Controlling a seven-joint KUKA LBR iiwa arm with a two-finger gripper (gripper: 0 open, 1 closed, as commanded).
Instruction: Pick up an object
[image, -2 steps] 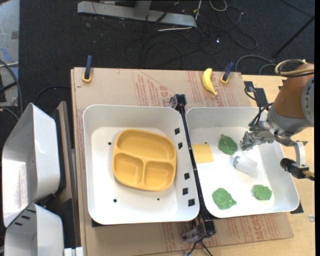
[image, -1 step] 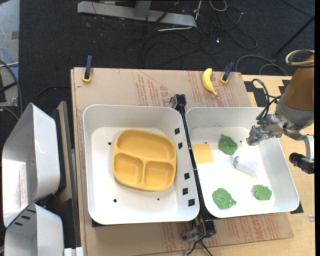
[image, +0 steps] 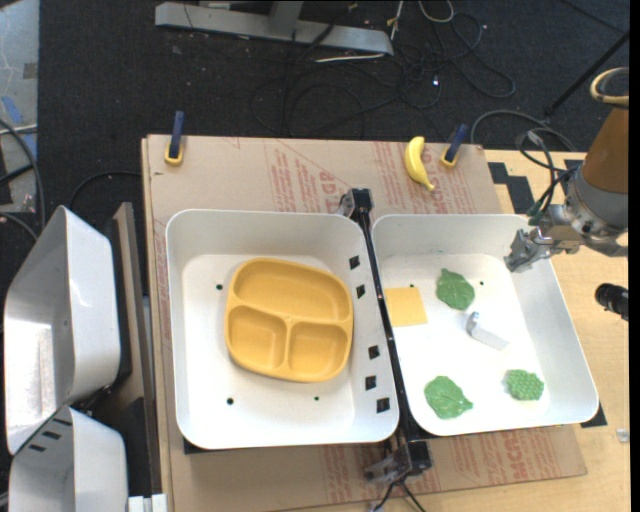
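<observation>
The claw (image: 522, 250) hangs over the far right rim of the right bin (image: 560, 330), and whether it is apart or together cannot be told from this angle; nothing seems to sit in it. In that bin lie a yellow square (image: 406, 307), three green lumps (image: 455, 291) (image: 446, 396) (image: 523, 384) and a small grey piece (image: 483, 331). The left bin (image: 190, 300) holds a yellow divided plate (image: 290, 319). A banana (image: 419, 162) rests on the table (image: 260, 170) behind the bins.
</observation>
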